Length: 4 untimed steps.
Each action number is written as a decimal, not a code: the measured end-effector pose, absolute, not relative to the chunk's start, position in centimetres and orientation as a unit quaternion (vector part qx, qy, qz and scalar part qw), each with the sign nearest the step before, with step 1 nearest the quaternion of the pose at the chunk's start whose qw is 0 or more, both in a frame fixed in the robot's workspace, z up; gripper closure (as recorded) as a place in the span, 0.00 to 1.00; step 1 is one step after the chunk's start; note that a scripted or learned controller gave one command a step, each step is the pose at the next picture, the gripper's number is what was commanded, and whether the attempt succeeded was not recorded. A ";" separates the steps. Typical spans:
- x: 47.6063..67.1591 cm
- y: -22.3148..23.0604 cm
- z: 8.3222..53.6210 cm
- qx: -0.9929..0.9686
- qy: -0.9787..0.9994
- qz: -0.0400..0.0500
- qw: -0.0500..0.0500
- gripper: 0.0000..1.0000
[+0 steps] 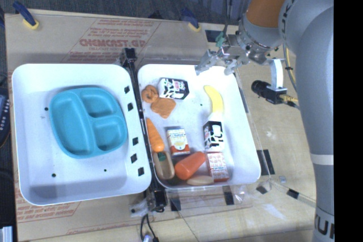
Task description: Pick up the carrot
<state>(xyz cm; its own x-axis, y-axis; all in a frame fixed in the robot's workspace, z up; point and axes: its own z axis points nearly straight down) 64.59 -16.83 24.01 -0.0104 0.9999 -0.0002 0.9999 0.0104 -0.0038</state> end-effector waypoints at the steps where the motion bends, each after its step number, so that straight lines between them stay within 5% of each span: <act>1: 59.6 -11.1 9.1 -0.705 -0.709 0.003 0.003 0.00; 2: 59.0 -9.3 9.0 -0.758 -0.652 0.003 0.004 0.00; 3: 53.6 -5.3 19.5 -0.797 -0.604 -0.001 -0.001 0.00; 4: 57.8 -9.8 15.1 -0.851 -0.525 0.003 0.002 0.00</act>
<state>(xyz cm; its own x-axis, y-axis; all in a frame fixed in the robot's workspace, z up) 57.76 -9.80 15.06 0.4482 0.8939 -0.0035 0.8939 -0.4482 -0.0061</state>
